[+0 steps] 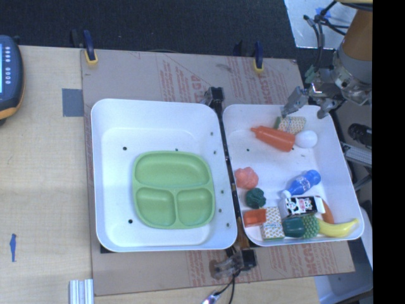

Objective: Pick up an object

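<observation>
Faint red print runs slantwise across the cardboard (190, 75) under the bins, too washed out to read. The small carton (302, 205) carries a black-and-white cow pattern, but its lettering is too small to make out.

The claw (309, 102) hangs over the back edge of the right bin (335, 170), its two fingers spread apart with nothing between them. Just below it and a little left lies the carrot (274, 137), orange and tapered, its long axis running left to right, narrow tip pointing left. The thick end touches a white egg (306, 139) just below the claw. A tan cracker (292, 124) sits right beneath the fingers. Far left sits a green divided plate (172, 189).
</observation>
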Available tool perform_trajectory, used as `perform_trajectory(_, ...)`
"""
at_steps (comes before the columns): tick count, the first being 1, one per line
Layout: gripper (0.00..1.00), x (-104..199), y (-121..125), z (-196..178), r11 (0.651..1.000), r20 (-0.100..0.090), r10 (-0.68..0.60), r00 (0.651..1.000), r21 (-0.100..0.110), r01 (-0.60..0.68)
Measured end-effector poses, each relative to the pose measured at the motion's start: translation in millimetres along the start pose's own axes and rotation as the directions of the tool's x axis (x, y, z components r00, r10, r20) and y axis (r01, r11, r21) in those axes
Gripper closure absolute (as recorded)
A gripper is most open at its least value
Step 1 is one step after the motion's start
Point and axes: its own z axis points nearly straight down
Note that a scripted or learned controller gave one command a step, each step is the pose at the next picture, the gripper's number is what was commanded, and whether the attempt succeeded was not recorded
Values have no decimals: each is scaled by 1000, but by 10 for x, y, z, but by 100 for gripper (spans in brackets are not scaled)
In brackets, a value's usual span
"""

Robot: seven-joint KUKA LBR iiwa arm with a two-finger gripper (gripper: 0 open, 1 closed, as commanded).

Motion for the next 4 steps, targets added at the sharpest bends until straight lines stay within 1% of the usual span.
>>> perform_trajectory(1, 0, -178, -20, 1176, 1000, 0, 0, 1000, 8, 0)
perform_trajectory(2, 0, 119, 251, 1683, 1000, 0, -4, 1000, 14, 4)
perform_trajectory(3, 100, 97, 223, 1578, 1000, -1, -4, 1000, 23, 4)
perform_trajectory(4, 100, 1075, -57, 618, 1000, -2, -7, 1000, -4, 7)
